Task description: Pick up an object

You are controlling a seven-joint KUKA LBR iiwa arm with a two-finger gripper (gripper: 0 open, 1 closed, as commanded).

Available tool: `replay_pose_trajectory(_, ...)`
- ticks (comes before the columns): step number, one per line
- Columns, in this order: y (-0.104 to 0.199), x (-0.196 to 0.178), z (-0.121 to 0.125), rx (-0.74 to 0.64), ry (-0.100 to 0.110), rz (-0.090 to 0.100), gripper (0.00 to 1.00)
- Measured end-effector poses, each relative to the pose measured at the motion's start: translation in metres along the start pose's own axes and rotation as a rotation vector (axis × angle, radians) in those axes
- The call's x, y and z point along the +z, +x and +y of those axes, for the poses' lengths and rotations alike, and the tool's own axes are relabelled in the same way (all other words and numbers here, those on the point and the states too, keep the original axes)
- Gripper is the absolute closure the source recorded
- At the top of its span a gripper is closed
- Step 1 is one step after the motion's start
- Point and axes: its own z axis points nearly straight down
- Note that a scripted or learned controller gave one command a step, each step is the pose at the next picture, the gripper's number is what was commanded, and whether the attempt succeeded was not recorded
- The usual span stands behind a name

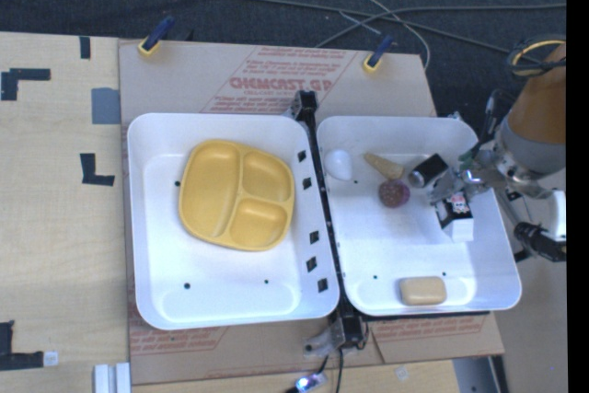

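One yellow plate (236,195); four small objects (394,193) opposite.

Both bins are white: the left bin (147,225) carries a mustard-yellow divided plate (236,194), and the right bin (488,281) carries a white egg-shaped piece (340,164), a tan cone (385,165), a dark red ball (394,193) and a pale tan block (422,291). The surface (55,198) is light wood marked with black patches, under brown cardboard (276,78) printed in red.

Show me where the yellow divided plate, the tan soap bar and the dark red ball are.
yellow divided plate (236,195): camera view, on the ridges where its compartments meet.
tan soap bar (422,291): camera view, middle of its top face.
dark red ball (394,193): camera view, centre of its top.
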Motion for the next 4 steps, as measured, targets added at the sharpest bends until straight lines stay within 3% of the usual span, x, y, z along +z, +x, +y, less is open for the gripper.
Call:
replay_pose_trajectory(2,0.002,-0.077,0.007,0.000,0.002,0.001,1.00)
replay_pose_trajectory(4,0.104,-0.074,0.022,-0.005,0.004,0.003,1.00)
